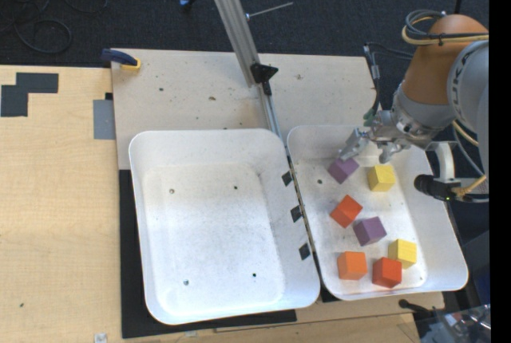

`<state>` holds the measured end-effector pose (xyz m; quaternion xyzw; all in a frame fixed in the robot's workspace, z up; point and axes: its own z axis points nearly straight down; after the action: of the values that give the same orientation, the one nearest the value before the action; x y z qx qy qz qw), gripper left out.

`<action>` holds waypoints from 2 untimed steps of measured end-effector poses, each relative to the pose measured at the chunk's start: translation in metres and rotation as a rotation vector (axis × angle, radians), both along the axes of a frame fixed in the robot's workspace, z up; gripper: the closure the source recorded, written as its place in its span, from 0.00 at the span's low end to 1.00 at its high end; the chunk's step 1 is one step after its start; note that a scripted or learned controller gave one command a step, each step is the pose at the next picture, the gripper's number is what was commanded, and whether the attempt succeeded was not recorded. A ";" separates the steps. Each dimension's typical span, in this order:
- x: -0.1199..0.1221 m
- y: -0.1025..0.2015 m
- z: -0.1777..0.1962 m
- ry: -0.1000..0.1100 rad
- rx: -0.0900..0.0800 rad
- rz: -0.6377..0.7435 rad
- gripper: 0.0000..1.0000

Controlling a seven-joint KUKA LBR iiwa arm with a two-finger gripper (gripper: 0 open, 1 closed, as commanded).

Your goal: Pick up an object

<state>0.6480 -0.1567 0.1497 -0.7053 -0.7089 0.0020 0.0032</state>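
Purple block (pixel 343 169) lies in the upper part of the right-hand white bin (pixel 437 274), just below and to the left of the end effector (pixel 374 143), which hangs low over the bin's upper end on the grey arm with its orange band (pixel 443 54). Whether the end effector's fingers are spread or pressed together cannot be told from this slanted overhead view; nothing is seen between them.

A yellow block (pixel 382 177) sits just beside the purple one, to its right and directly under the end effector, the two close but not clearly touching. Farther down the bin an orange-red block (pixel 346 210) rests near the bin's middle, with a second purple block (pixel 370 230) just below and right of it. Along the bin's lower end are an orange block (pixel 352 265), a red block (pixel 387 272) just right of it, and a second yellow block (pixel 402 251) above and right of the red one, near or touching it.

The left-hand white bin (pixel 160 166) stands alongside, its right rim meeting the other bin's left rim, where small black clips (pixel 295 213) sit along the seam. Both bins rest on a pale, speckled tabletop (pixel 192 90). A slim metal post (pixel 231 18) with a checkered tip leans across the tabletop from the upper centre.
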 end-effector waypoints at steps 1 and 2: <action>0.004 -0.001 -0.017 -0.017 -0.004 0.000 0.00; 0.003 -0.001 -0.010 -0.013 -0.003 0.002 1.00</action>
<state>0.6507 -0.1573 0.1397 -0.7045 -0.7097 -0.0015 -0.0024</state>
